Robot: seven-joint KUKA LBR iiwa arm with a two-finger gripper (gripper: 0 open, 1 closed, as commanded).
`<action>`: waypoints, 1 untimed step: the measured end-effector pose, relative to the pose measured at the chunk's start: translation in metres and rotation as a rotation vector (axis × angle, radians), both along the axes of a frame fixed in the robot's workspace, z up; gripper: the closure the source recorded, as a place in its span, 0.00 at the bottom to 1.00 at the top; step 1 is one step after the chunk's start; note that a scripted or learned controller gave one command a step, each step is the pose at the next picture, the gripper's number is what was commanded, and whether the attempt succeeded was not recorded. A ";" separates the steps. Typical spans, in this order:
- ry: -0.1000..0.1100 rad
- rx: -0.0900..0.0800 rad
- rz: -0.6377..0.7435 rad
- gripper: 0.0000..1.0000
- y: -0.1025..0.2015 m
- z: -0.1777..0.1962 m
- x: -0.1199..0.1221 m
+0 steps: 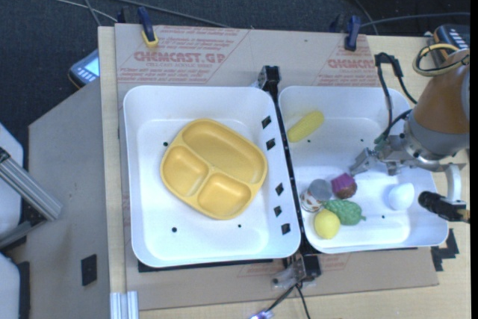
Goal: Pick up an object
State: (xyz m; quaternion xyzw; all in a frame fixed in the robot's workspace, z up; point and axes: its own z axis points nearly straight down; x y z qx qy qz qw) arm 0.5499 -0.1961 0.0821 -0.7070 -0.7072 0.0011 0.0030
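Approach step, as I read it: nothing was lifted yet. I had the arm (441, 112) reaching in over the right bin (351, 102) from its right side, with the gripper (371, 158) low over the middle of that bin's floor, just up and right of the cluster of small things.

Candidate objects all lay in the right bin. A purple block (343, 184) was nearest the gripper, just below and left of it. A grey round piece (320, 189) sat beside it, a green toy (346, 211) and a yellow lemon-like ball (326, 224) sat toward the near edge, a white egg-shaped thing (400, 196) toward the right wall, and a yellow banana-like piece (305, 126) near the far left corner, well apart from the rest. The left bin (142, 183) carried a yellow divided plate (214, 168).

Jaws: the metal tips read as slightly apart, but small and blurred, so I couldn't tell for sure. Nothing showed between them, and they touched no object that I could make out.

The next move, I judged, called for shifting down-left over the purple block, then descending with the jaws spread to straddle it without nudging the grey piece.
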 end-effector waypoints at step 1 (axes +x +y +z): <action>-0.006 -0.001 0.000 1.00 0.000 0.014 0.002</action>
